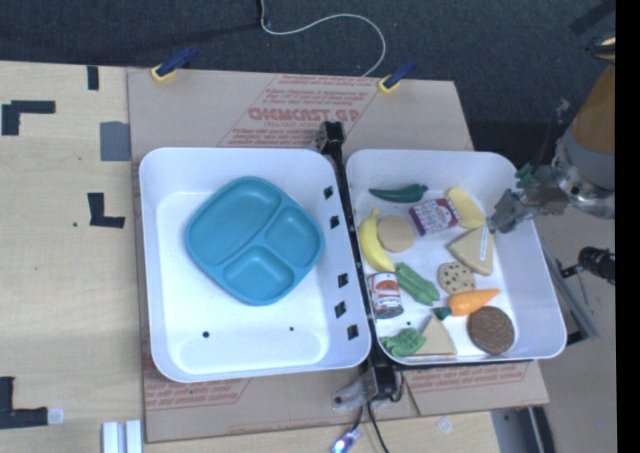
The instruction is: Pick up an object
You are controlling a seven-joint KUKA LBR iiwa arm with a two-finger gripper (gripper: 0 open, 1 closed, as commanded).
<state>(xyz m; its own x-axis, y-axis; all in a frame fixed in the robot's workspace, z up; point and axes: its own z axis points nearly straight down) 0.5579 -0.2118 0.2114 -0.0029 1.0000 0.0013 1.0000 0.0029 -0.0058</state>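
The table (60, 271) is pale wood with black marks, and a sheet of brown cardboard (300, 111) lies on it under two white bins. The left bin (170, 341) holds a blue divided plate (255, 238), lying flat and turned a little, well clear of the bin's walls.

The right bin (545, 326) is crowded with toy food. Along its left wall a banana (372, 244) curves beside a round tan biscuit (396, 234), with a small can (386, 294) below it and a green leafy piece (403, 343) at the near corner, touching a pale wedge (437, 339). Near the top lies a dark green pepper (398, 192). Toward the middle sit a small packet with a red label (434, 215), a green pod (417, 284) and a chocolate-chip cookie (455, 276). Further right are a yellow lemon-like piece (465, 207), a cheese wedge (474, 250), an orange carrot (468, 302) and a brown round patty (491, 329).

The gripper (505, 213) hangs over the right bin's right wall, just beside the cheese wedge; whether it is apart or together I cannot tell, and nothing shows in its grasp. The grey arm (590, 166) reaches in from the right.
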